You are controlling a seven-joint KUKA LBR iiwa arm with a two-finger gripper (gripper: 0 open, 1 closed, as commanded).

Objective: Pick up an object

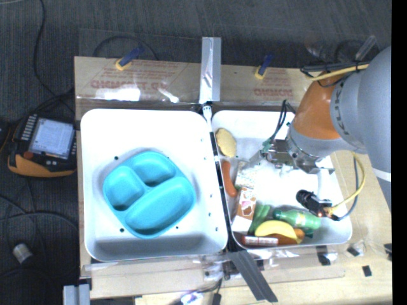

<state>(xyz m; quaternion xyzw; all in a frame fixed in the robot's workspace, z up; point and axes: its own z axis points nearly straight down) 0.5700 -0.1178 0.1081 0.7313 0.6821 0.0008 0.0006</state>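
We judge the banana light and soft; grip its middle gently. We cannot tell the gripper's state.

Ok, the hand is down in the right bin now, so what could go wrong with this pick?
The toys lie packed along the near wall of the right bin: the green bottle touches the banana, so the hand might nudge or drag a neighbour. A cable loops over that bin and could snag. The hand hangs over bare floor, so closing there would likely catch nothing.
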